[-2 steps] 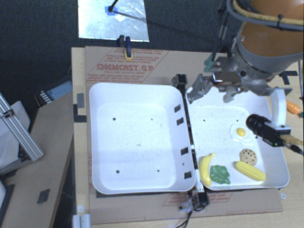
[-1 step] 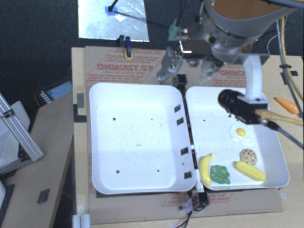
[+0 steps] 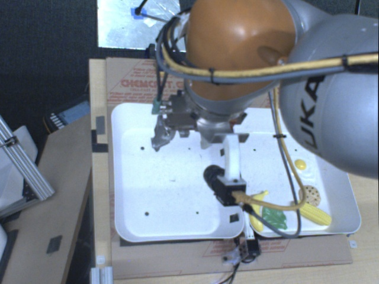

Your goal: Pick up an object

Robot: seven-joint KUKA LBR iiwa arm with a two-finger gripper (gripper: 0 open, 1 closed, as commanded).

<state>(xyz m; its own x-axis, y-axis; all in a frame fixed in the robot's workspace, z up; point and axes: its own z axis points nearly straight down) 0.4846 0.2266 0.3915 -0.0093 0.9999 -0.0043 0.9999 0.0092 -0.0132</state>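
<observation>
Fingers of the gripper [image 3: 161, 139], their gap impossible to judge, hang over the left bin [image 3: 172, 218], well apart from the corn [image 3: 315, 215] in the neighbouring bin.

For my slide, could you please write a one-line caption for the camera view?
KUKA arm reaches over two white bins; a yellow corn cob and a green piece lie in the right one.
</observation>
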